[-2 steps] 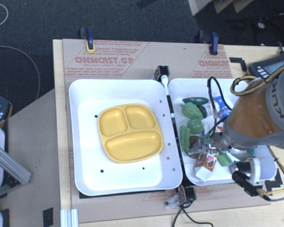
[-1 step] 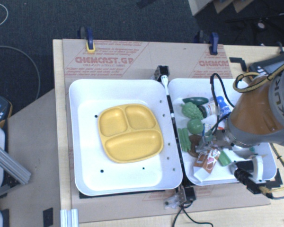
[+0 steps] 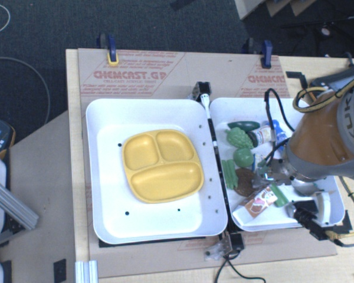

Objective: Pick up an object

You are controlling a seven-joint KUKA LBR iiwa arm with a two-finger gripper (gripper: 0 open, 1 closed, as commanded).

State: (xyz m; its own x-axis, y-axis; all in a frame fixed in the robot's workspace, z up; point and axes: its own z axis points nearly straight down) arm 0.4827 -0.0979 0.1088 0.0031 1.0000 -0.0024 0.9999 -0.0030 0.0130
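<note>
While the arm [image 3: 324, 137] hangs over the right bin [image 3: 336, 208], you have its gripper [image 3: 270, 175] low near that bin's middle, just right of the clutter along the left wall. Nearest pick: the brown piece [image 3: 245, 183], touching or almost touching the gripper's left side. The packet [image 3: 261, 203] lies just toward the front edge, long axis slanting. The green ball [image 3: 243, 157] sits toward the back-left. Whether anything is gripped, you cannot tell.
</note>
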